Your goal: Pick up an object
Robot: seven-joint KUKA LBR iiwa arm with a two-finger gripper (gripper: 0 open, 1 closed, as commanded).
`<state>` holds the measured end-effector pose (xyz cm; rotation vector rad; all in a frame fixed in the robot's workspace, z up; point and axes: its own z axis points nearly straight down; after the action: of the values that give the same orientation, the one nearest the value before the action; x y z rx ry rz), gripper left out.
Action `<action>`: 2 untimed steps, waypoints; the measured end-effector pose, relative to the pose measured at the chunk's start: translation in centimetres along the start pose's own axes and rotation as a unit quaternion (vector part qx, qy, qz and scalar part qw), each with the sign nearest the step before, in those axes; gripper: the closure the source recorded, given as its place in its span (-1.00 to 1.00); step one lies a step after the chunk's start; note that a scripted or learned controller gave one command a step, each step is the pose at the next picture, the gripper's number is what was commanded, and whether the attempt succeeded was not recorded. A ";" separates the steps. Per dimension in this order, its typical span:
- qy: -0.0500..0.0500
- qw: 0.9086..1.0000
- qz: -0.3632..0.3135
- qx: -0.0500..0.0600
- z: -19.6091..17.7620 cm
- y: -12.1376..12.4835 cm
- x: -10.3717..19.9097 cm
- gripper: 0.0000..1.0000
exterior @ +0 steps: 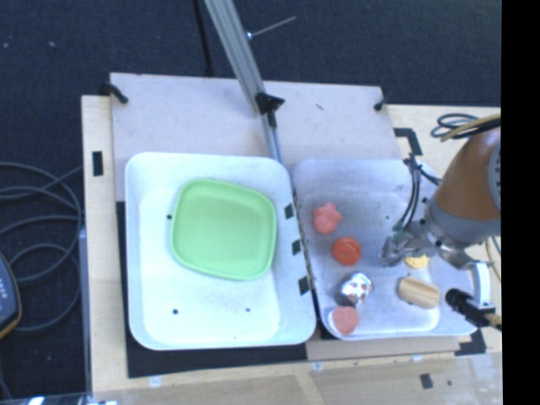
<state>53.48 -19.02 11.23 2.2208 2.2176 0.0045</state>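
Observation:
The right bin (354, 180) holds a pink lumpy object (327, 218), a red-orange round object (347, 250), a white patterned ball (356, 288), a pink round piece (344, 318) at the front edge, a tan cylinder (418, 292) and a small yellow piece (416, 262). My gripper (396, 250) hangs low over the bin's right side, just left of the yellow piece and to the right of the red-orange object. The orange band (468, 180) of the arm rises above it at the right.
The left bin (160, 310) carries a green square plate (224, 229). A grey metal pole (240, 49) slants from the top down to the divide between the bins. Cables (34, 218) lie on the dark floor at the left.

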 end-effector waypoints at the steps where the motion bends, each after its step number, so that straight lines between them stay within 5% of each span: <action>1: -0.001 1.000 0.000 0.000 -4.4 -0.1 -0.6 1.00; 2: -0.001 1.000 -0.001 -0.001 -10.6 0.1 -0.2 1.00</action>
<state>53.52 -19.20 21.82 2.2169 2.2178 0.0055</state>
